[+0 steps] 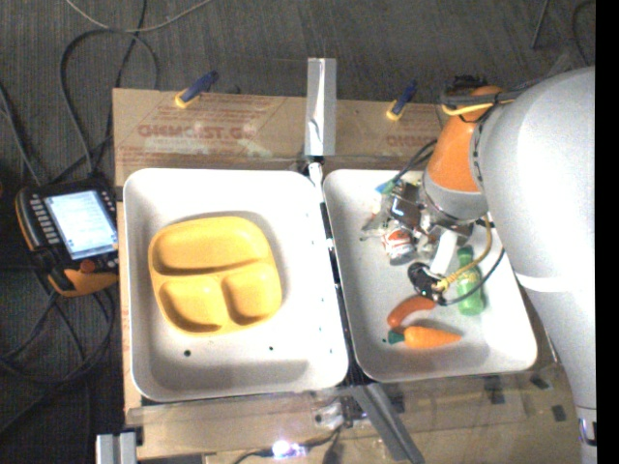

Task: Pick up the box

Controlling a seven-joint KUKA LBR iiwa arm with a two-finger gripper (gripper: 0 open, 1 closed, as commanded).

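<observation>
Whether the gripper point(404, 213) is open or closed I cannot tell, because its tip is lost in a clutter of metal parts and wires, and I cannot see if anything sits in it.

Nearest to the camera is the front edge of the bench point(387, 419), with grey metal bars and a small bright light. Behind it two white bins stand side by side, with their inner rims touching. The left bin point(145, 356) holds a yellow tray point(215, 272) with three compartments, which lies flat in the middle. In the right bin point(368, 346) an orange carrot point(430, 336) lies close to the front wall, and a red pepper point(411, 309) lies just behind it, almost touching. A green bottle point(470, 293) is near them on the right, partly under the arm point(542, 191). Further back is the box point(397, 243), small, white and red, on the bin floor in the back half, just beside the gripper and partly covered by it. The arm comes in from the right and its orange band point(453, 160) is above the back of this bin.

Under the bins lies a sheet of brown cardboard point(213, 129) with faded red print, held by two blue and yellow clamps point(196, 87). A metal bar point(320, 104) stands at the back between the bins. The floor is dark grey carpet point(145, 27) with loose cables point(87, 46), and at the left a control tablet point(73, 222) lies with its screen lit.
</observation>
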